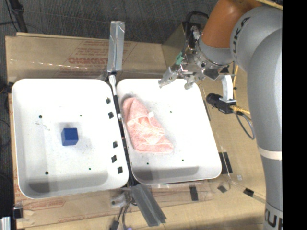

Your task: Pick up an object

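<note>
From my remote seat I log a pink cloth (145, 126), soft, crumpled and mottled with paler patches, lying in the right bin (201, 143) against its left wall. The cloth is an irregular wedge, narrow at its far end and wider toward the near end; its long axis runs from far-left to near-right. A small blue cube (70, 136), hard-edged and matte, sits in the left bin (29, 109), left of that bin's centre and well apart from every wall. Both bins are smooth white plastic with rounded corners, touching along a dark seam with clips. The end effector (176, 79) hangs over the far rim of the right bin, its two pale metal fingers spread apart with nothing between them. White floor lies to the right of the cloth and along the near edge. Brown cardboard covers the bench (57, 51) behind the bins.
</note>
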